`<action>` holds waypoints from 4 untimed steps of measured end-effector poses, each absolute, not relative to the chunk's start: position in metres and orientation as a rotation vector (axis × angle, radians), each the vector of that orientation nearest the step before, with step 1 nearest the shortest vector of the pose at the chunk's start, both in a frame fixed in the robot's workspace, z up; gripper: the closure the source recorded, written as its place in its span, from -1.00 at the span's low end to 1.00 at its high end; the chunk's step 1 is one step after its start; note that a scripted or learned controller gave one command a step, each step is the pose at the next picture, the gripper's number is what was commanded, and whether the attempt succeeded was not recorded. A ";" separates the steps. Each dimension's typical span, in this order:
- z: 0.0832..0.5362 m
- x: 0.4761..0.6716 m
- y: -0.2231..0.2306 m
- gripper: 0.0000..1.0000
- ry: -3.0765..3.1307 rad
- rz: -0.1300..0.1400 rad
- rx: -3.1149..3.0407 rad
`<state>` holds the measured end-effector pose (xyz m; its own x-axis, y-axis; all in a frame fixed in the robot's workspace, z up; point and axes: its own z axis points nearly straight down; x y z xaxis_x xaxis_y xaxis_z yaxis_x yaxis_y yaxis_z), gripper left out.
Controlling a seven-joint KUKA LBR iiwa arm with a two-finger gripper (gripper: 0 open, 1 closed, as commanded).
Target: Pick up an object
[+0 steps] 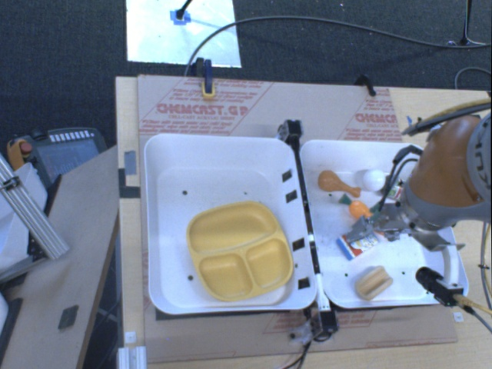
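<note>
The gripper (367, 225) reaches from the right into the right bin (332, 279), low over a small blue, white and red packet (357, 244) lying just below its tip. Whether its fingers are open or shut cannot be told, and nothing shows between them. An orange piece (358, 209) sits just above it, a tan pear-shaped toy (335, 181) and a white ball (373, 179) further up. A wooden block (373, 282) lies below. Left of it, the left bin (169, 229) holds a yellow tray (238, 248)
</note>
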<state>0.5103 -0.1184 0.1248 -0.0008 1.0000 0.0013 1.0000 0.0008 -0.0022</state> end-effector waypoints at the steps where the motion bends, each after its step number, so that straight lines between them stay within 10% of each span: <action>1: 0.137 0.512 -0.119 1.00 -2.224 -0.002 -2.221; 4: 0.221 0.527 -0.066 1.00 -2.232 -0.003 -2.212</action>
